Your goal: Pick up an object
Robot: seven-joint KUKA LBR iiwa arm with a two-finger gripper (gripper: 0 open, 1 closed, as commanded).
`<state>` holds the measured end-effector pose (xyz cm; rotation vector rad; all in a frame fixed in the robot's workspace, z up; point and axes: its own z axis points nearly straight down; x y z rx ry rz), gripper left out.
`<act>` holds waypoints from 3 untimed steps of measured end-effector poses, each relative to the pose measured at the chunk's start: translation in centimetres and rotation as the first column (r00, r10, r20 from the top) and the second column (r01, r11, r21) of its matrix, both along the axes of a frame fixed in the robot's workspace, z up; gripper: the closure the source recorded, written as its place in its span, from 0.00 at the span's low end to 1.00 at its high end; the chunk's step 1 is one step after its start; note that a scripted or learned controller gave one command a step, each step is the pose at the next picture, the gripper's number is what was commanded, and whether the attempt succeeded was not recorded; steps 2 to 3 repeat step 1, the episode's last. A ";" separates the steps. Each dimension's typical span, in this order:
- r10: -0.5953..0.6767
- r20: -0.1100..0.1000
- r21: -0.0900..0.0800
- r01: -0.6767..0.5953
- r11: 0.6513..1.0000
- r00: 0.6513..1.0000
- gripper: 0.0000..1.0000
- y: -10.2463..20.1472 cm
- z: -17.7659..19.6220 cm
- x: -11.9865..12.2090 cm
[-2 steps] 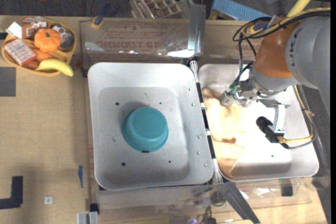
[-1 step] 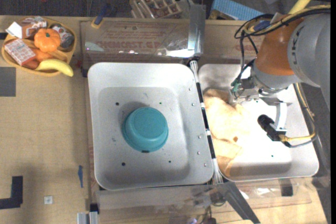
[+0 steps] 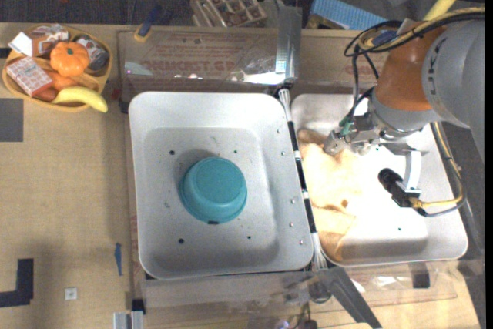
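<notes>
Teal bowl (image 3: 214,189) well left of hand (image 3: 337,141).

No legible text or labels.

left bin (image 3: 154,127): bowl (image 3: 214,189) in its middle | right bin (image 3: 439,243): gripper (image 3: 339,141) over its far-left part

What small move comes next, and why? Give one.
Probably swing the pincer left toward the upturned teal plastic bowl, since that bowl sits alone in the left white bin, well clear of its walls. The pincer now hangs over the right white bin, near a crumpled tan cloth that offers a less certain grip.
</notes>
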<state>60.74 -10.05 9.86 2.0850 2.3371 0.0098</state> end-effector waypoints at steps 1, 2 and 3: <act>-0.004 0.000 -0.001 0.004 1.000 1.000 1.00 -0.2 0.9 0.0; -0.004 0.000 -0.001 0.004 1.000 1.000 1.00 -0.2 0.9 0.0; -0.004 0.000 -0.001 0.004 1.000 1.000 1.00 -0.2 0.9 0.0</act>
